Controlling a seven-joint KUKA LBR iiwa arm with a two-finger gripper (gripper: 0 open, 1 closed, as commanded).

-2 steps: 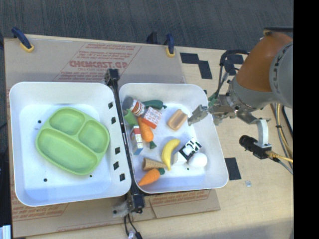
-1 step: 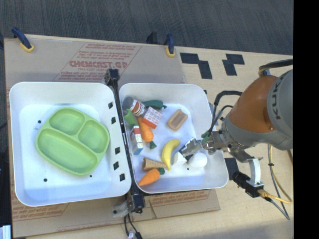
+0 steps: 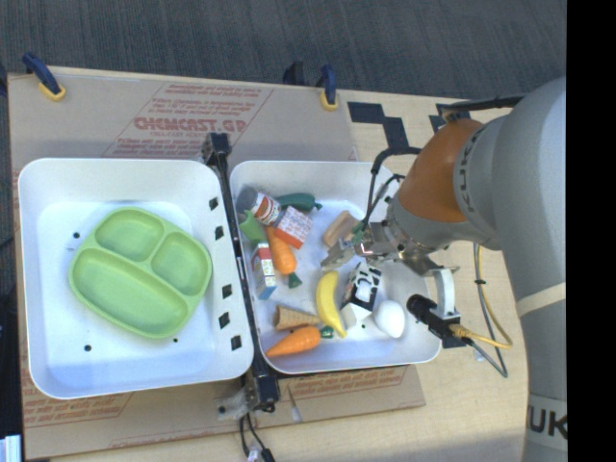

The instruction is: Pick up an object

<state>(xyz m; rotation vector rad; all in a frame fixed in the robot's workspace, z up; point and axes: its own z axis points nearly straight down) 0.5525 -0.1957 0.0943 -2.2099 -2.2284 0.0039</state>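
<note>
Nearest, the grey arm (image 3: 500, 191) overhangs the right bin (image 3: 252, 176), gripper (image 3: 361, 287) lowered beside the banana (image 3: 329, 301) for picking; jaw state cannot be determined.

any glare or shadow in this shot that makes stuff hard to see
Camera view: sunlight washes out the left bin floor around the green plate; the arm shades the right bin near the gripper; the white egg blends into the bin.

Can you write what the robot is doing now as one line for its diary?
arm: over right white bin | gripper: low among toys, near yellow banana | left white bin: green divided plate
</note>
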